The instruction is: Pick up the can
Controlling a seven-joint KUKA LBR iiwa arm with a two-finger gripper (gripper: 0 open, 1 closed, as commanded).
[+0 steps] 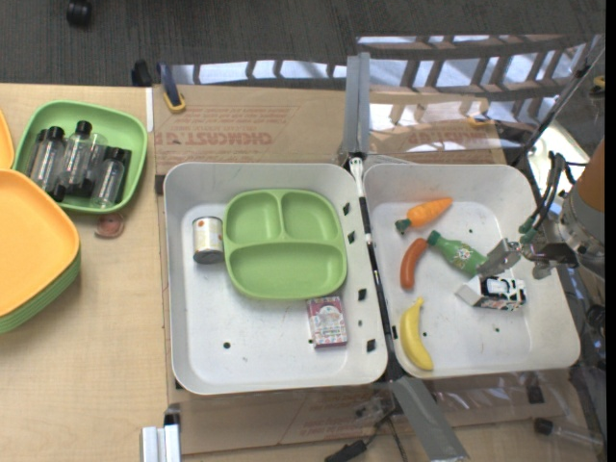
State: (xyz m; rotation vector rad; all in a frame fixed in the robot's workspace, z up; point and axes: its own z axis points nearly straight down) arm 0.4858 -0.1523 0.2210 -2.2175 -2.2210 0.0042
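Since the can (207, 240) lies at nine o'clock in the left bin (183, 354), just beside the green plate (285, 243), the gripper (507, 255), jaw state undeterminable over the right bin (549, 354), should cross and descend plate-clear.

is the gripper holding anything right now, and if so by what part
Nothing is held. The gripper hangs in the right bin beside the green bottle, above the small carton. The can lies in the left bin.

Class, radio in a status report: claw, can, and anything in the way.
Claw over right bin, beside green bottle and small carton. Can on its side in left bin, beside green plate, untouched. Bin divider between them.
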